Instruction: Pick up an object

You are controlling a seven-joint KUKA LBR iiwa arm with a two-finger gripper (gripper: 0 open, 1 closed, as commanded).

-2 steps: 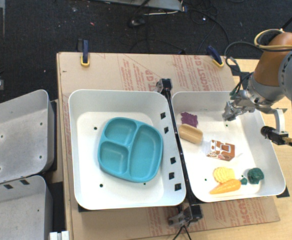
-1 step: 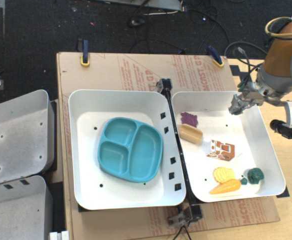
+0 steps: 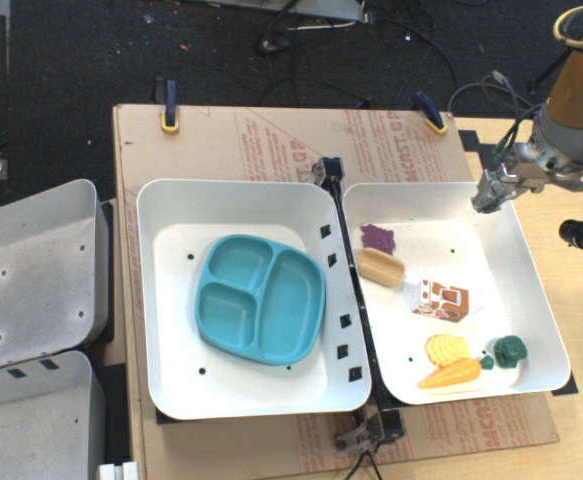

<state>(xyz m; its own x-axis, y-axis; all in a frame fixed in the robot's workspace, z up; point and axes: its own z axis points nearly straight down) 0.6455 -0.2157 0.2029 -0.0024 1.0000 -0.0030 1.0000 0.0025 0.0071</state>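
Bench: two white bins (image 3: 171, 208).
Left bin: one teal plate (image 3: 261, 298).
Right bin: six toys (image 3: 441, 300), centre and near.
Gripper (image 3: 487, 200): far-right rim, grip unclear.

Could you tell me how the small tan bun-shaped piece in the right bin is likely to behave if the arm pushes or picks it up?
The small tan bun-shaped piece looks like a rounded toy, so it may roll or slide aside if nudged on the smooth floor of the shallow white right bin. Its curved sides could slip from a pinch placed off-centre. It looks small and probably light; whether it is hard or soft, I cannot tell.
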